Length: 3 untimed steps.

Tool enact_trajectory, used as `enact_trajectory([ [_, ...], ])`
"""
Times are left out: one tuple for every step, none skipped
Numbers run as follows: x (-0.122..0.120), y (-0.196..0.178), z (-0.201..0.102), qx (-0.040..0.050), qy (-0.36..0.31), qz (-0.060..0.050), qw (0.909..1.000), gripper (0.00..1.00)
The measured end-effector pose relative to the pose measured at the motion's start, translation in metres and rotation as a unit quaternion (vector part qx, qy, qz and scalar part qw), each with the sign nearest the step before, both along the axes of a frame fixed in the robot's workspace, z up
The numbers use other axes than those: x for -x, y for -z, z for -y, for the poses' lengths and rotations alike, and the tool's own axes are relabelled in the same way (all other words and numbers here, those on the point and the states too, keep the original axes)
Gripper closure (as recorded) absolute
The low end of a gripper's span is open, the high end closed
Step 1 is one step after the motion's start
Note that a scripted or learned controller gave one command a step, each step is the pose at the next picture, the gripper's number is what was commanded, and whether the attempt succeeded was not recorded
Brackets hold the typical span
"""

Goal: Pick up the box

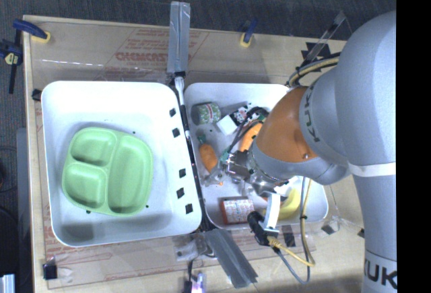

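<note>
A: I am on the remote station now. What do you see in the right bin (202,100)?

B: I see the arm (337,123) come in from the right side, and its orange band (286,133) sits over the middle of the right bin. The gripper (232,164) is below the band, down among the objs near the bin's left wall. If the gripper is open or closed, I cannot tell; the wrist covers it, and I see nothing clearly held.

A: And the box?

B: A small white and black box (232,120) lies in the upper part of the right bin, just left of the orange band, partly hidden by the arm. I am not 100% sure of its shape.

A: Other objs?

B: A green-labelled can (207,112) just left of the box. An orange item (209,157) by the bin's left wall. A red-brown bottle (237,210) on its side at the bin's lower edge. Smth yellow (291,203) under the arm, lower right.

A: Left of the right bin?

B: The left bin (101,100), with a green divided tray (108,170) inside.
</note>
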<state>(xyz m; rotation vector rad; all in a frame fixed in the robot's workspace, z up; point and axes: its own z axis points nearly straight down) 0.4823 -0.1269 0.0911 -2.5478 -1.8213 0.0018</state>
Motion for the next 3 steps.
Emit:
enact_trajectory([
  [-0.001,-0.010,0.000,-0.0023,-0.005,-0.001,1.0000,1.00],
  [-0.005,-0.100,-0.131,0.0008,-0.048,0.001,0.9989,1.00],
  [-0.015,-0.146,-0.236,0.0016,-0.058,0.000,0.9983,1.00],
])
